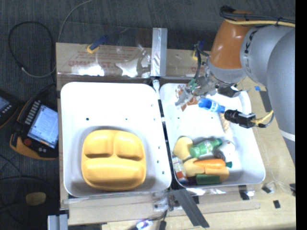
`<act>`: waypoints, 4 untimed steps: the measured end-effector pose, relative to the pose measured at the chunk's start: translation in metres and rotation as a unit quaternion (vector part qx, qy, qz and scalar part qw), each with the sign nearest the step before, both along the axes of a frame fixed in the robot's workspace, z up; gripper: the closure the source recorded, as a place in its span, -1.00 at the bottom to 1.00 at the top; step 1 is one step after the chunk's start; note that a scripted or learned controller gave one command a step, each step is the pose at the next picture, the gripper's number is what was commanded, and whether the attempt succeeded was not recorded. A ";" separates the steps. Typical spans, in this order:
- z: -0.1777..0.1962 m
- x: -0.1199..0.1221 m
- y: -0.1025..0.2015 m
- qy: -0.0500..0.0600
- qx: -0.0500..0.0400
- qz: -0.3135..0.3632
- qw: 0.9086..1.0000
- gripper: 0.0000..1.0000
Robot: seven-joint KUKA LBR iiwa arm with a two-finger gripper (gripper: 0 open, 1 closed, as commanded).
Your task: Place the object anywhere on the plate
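In the camera view, the yellow sectioned plate lies in the left bin, toward its near edge. The gripper hangs over the far left corner of the right bin; whether its jaws are open or closed cannot be told. Just beside it, near the far edge, lies a blue-capped bottle. A heap of objects sits in the near left corner of the right bin: a green bottle, an orange carrot, a yellow piece.

Wooden bench under two white bins, side by side
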State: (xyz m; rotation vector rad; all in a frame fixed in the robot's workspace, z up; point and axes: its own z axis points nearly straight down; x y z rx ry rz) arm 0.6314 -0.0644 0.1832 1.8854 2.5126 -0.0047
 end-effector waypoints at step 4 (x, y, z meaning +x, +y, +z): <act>-0.062 -0.058 0.197 -0.016 0.001 -0.048 0.999 -1.00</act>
